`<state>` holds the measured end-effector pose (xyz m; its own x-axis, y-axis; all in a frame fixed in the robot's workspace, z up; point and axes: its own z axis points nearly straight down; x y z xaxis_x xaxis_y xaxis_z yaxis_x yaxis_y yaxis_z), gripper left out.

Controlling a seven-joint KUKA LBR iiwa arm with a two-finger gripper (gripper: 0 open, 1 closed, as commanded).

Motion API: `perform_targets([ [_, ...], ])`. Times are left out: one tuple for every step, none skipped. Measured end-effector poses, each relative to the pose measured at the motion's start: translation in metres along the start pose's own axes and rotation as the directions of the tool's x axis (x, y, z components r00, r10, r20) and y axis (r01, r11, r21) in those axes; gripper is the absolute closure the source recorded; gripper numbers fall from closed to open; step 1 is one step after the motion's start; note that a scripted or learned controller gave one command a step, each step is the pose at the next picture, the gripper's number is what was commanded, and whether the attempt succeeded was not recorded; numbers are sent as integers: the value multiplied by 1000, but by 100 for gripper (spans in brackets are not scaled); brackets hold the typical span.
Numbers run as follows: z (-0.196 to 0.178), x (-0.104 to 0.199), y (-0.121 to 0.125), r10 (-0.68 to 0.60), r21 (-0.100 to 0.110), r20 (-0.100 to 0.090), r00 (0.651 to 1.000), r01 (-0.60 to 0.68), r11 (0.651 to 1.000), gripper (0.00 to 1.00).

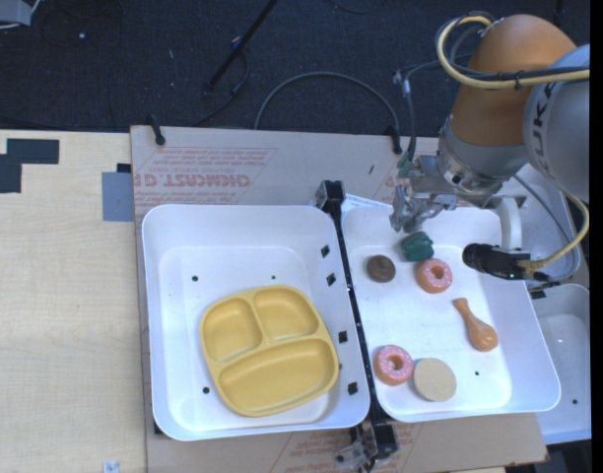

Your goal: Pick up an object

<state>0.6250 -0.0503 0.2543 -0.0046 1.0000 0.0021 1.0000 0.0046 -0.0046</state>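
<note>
My gripper (412, 225) hangs over the back of the right bin (538, 363), pointing down. A small dark green object (417, 247) sits right under its tip, touching or nearly touching it. I cannot make out whether the green object is gripped. Close by in the same bin lie a brown chocolate donut (381, 269) to the lower left and a pink frosted donut (434, 276) just below the green object.
The right bin also holds a tan drumstick (476, 325), a second pink donut (392, 365) and a round beige cookie (435, 379) near the front. A yellow divided plate (270, 348) lies in the left bin (173, 264). A black divider (343, 284) separates the bins.
</note>
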Motion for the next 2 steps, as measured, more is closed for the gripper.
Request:
perform_targets([
  [12, 44, -3, 2, 0, 1, 1000, -2, 1000, 100],
  [7, 92, -12, 0, 1, 1, 1000, 0, 1000, 100],
])
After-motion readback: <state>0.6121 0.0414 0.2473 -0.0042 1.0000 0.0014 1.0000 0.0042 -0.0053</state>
